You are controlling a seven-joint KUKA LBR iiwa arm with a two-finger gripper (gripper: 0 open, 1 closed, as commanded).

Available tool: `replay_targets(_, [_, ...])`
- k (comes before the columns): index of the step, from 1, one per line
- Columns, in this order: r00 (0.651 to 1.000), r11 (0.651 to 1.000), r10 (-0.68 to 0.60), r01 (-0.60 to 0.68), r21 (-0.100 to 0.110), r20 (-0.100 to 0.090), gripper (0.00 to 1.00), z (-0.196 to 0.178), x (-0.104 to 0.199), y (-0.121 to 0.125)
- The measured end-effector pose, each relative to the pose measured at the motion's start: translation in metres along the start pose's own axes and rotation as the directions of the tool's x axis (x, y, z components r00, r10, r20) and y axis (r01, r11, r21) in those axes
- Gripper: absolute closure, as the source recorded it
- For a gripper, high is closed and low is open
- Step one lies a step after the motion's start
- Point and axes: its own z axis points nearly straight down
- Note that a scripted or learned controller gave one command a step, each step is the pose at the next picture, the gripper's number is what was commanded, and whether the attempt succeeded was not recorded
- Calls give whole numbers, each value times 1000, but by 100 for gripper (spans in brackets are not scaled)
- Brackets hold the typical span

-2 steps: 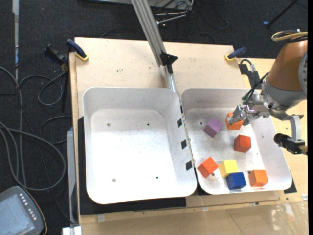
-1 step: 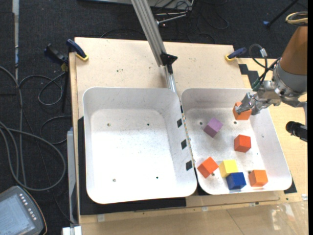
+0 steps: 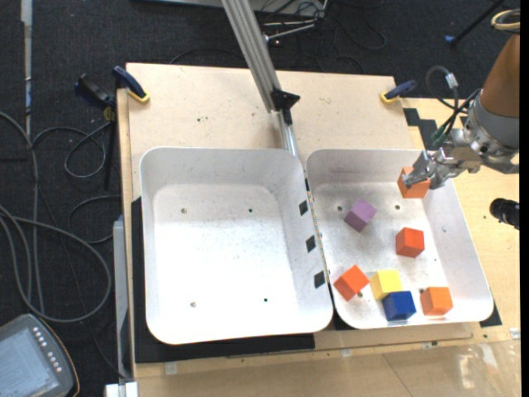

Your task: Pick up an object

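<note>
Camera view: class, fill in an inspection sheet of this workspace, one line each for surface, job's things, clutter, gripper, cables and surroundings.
Surface: pale wooden bench bearing a left bin and a right bin side by side.
Job's things: in the right bin, purple block, red block, orange block, yellow block, blue block, second orange block.
Clutter: nothing seen.
Gripper: gripper at the right bin's far edge, shut on an orange cube.
Cables: black cables on the floor, left of the bench.
Surroundings: dark carpet, clamps at the bench's far corners, metal pole.
</note>
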Motion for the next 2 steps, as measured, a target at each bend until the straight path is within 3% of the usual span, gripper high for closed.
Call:
replay_targets(1, [1000, 1000, -4, 4, 4, -2, 100, 7, 47, 12])
replay_targets(2, [1000, 1000, -5, 5, 6, -3, 100, 13, 103, 5])
